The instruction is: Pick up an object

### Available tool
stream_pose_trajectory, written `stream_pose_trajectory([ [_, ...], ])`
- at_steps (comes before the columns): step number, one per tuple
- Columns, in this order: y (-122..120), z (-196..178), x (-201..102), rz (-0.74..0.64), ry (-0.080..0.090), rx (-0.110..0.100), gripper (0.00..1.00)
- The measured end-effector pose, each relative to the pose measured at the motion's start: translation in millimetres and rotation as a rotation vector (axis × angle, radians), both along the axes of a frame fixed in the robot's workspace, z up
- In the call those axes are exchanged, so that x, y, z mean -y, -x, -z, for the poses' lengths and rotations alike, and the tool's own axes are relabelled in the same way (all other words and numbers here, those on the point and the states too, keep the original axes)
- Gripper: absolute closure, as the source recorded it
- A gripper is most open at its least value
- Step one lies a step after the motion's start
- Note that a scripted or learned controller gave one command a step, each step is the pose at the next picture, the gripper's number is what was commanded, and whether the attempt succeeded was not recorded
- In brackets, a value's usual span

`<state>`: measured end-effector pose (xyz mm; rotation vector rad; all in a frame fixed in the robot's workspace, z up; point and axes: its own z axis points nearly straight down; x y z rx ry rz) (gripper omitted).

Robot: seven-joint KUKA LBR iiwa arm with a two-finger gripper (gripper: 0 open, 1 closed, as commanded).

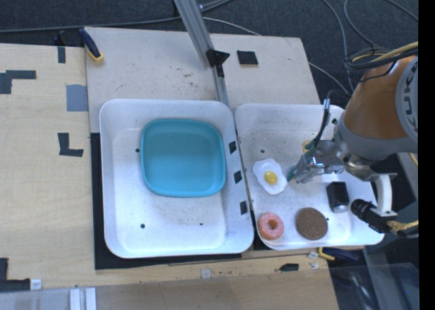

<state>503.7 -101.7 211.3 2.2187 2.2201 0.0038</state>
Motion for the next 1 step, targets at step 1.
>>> stream_pose_trajectory([
  [1,-11.7,-1.8,-41.7,-0.003,-0.001,-0.004,1.0],
])
